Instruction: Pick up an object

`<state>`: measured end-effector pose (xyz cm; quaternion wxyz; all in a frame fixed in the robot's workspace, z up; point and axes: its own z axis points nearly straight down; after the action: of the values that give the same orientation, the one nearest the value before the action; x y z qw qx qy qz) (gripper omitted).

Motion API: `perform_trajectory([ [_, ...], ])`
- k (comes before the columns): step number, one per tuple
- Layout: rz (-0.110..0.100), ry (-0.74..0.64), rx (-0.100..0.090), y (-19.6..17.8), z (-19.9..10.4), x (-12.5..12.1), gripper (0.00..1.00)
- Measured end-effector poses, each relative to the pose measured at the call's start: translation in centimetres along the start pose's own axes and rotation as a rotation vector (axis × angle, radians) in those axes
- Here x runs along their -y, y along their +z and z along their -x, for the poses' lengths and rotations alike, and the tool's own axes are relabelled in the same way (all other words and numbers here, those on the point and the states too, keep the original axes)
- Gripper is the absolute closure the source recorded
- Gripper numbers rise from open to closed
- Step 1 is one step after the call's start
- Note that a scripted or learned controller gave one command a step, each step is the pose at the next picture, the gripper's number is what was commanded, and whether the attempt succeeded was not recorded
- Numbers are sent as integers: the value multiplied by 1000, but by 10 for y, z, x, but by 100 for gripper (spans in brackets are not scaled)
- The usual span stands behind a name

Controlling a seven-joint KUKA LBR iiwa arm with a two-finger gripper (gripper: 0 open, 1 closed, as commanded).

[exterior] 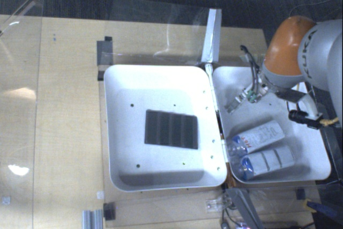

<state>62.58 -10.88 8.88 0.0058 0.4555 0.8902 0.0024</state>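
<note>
Two clear plastic bottles with blue caps lie side by side in the right bin (316,169). The upper bottle (258,138) has a white label. The lower bottle (268,161) rests near the bin's front wall. A flat black ribbed pad (171,130) lies in the middle of the left bin (123,88). My gripper (237,103) hangs low over the back left part of the right bin, a short way above and behind the upper bottle. Nothing shows in its grasp.
The grey arm with its orange band (286,48) reaches in over the right bin's back right corner. A black cable (305,115) trails along the bin's right side. A metal bar (211,35) stands behind the gap between the bins.
</note>
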Motion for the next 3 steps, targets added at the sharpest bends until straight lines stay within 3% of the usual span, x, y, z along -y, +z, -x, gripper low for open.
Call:
perform_trajectory([
  [1, -3, 121, -1, -35, -1, 99, 0],
  [2, -1, 20, 0, 0, 37, 31, 0],
  [3, 33, 242, 32, -61, -20, 130, 0],
])
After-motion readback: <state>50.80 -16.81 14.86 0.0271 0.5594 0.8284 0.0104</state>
